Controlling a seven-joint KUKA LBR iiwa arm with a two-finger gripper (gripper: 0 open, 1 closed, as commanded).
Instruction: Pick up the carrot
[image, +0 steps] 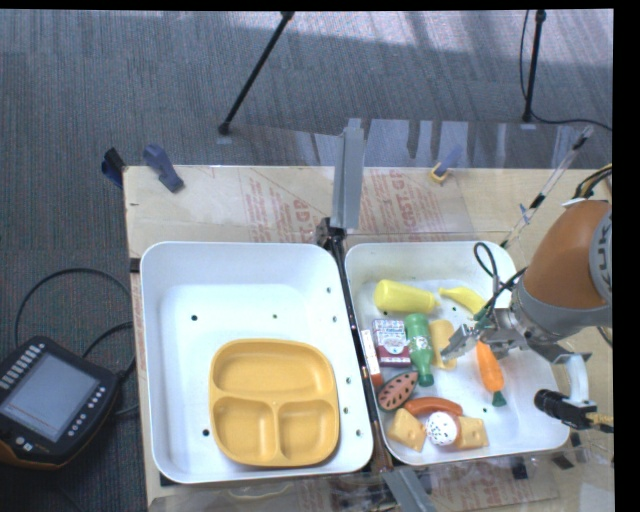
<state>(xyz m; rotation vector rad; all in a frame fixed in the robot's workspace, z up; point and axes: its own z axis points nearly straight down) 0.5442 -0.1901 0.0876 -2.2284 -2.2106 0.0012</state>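
Note:
The carrot (489, 368) is orange with a green stub at its near end. It lies in the right bin (530, 425), right of centre, pointing toward the front edge. My gripper (468, 337) hangs low over the bin at the carrot's far end, just up and left of it, reaching in from the right under the orange band (565, 255). The carrot rests on the bin floor and most of its length shows beside the gripper.
Crowded round the carrot are a green bottle (420, 348), a yellow squeeze bottle (405, 296), a banana (462, 298), a red box (390, 340), a sausage (432, 406), cheese pieces (405, 428) and a white ball (440, 428). A yellow divided plate (275, 400) lies in the left bin (170, 300).

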